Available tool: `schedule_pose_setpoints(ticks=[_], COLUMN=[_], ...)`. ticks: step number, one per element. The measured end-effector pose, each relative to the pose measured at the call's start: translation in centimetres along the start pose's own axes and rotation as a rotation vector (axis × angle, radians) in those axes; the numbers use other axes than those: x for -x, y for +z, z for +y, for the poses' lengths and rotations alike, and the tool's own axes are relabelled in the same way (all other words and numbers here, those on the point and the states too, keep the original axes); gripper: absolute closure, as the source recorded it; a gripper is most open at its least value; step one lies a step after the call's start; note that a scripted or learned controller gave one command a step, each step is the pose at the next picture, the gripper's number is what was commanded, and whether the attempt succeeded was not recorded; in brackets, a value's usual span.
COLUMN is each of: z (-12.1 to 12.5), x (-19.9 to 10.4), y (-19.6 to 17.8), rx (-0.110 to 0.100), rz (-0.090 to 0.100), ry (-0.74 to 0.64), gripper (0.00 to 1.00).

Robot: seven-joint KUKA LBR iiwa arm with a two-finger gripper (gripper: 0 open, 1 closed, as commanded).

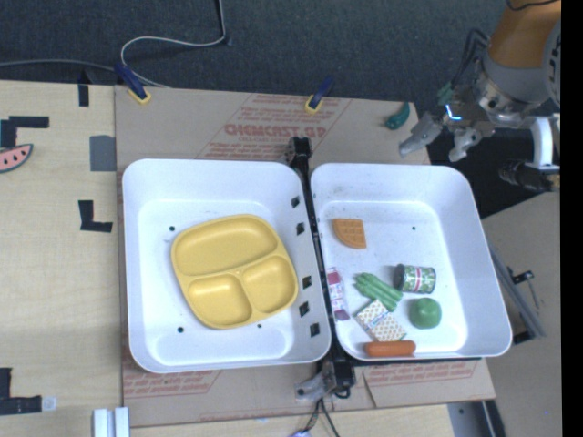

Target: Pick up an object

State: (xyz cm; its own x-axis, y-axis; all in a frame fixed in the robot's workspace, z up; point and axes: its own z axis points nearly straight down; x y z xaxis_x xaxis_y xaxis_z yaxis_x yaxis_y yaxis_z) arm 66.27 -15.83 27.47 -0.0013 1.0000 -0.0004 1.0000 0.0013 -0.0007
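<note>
Claw (437, 140) spread, nothing between fingers, raised beyond right bin (474, 244) far corner.

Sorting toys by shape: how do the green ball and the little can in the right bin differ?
The green ball is round and plain green; the can is a cylinder lying on its side, with a red and green label. The ball sits nearer the bin's front edge. Both are small and lie in the right bin.
</note>
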Motion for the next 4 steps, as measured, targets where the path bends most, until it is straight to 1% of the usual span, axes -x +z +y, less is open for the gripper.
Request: schedule_pose_setpoints(ticks=[1,2,3,4], z=[0.4,-1.9,-1.9,-1.9], x=[-2.6,-6.1,-6.1,-6.1], y=[17.5,18.9,18.0,18.0], rx=[-0.005,0.001,0.002,0.001], rz=[0.002,-0.001,-0.001,-0.001], ry=[0.0,0.0,-0.001,-0.001], gripper=[0.0,0.0,1.0,0.0])
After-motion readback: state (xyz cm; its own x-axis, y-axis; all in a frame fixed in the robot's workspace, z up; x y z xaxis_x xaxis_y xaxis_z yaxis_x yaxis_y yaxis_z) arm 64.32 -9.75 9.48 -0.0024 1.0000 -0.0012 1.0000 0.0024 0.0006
